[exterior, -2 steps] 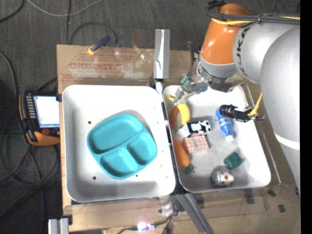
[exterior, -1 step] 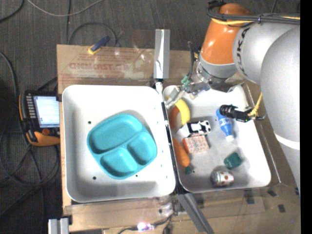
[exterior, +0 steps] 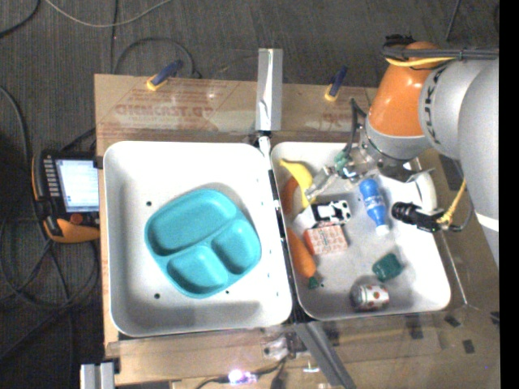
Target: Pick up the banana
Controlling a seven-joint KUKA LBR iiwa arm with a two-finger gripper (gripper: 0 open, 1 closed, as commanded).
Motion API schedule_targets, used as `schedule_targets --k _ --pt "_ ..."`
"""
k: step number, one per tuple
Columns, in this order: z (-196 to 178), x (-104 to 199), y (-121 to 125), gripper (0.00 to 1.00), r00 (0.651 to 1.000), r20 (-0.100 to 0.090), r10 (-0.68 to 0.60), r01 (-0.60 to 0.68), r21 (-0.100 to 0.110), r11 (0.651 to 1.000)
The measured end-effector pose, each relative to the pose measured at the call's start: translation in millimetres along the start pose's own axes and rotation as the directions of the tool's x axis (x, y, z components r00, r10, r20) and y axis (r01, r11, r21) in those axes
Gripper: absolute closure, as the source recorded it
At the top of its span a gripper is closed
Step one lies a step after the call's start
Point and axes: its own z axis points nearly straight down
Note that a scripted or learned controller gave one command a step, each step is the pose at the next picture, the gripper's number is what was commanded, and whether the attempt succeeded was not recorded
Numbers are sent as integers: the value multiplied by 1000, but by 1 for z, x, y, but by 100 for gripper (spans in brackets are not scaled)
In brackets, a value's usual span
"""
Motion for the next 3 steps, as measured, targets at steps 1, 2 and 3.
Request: schedule_targets --k 1,2,3 --pt "54 -8 17 0 986 8 -165 165 -8 986" --pt "54 -8 17 0 986 8 -165 165 -9 986" --pt "43 -7 19 100 986 9 -166 166 -14 986"
